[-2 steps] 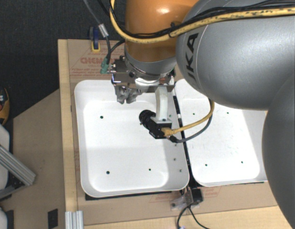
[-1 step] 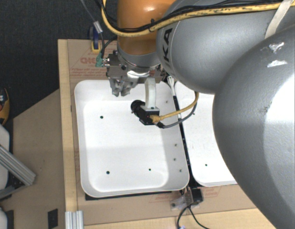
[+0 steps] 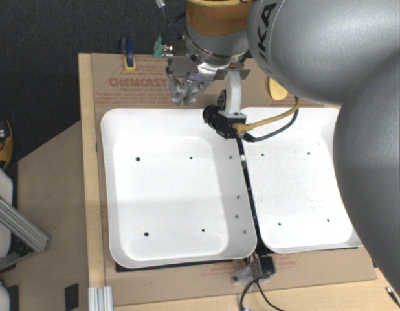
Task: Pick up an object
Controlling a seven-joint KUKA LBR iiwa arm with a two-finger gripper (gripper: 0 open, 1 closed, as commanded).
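Grey arm's hand (image 3: 185,89) | above left bin's (image 3: 116,173) far rim | grip state unclear, nothing visibly held

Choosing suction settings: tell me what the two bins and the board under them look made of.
Left bin and right bin: likely moulded plastic, smooth white, rounded corners, soft sheen. Board: looks like brown paper-faced sheet, matt, with printed red lettering; the core is unclear.

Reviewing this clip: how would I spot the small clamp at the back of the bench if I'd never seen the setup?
Start at the brown board under the two white bins, and follow its far edge to the left corner. The clamp sits there, left of the red printed lettering. It alone is blue on top and yellow below.
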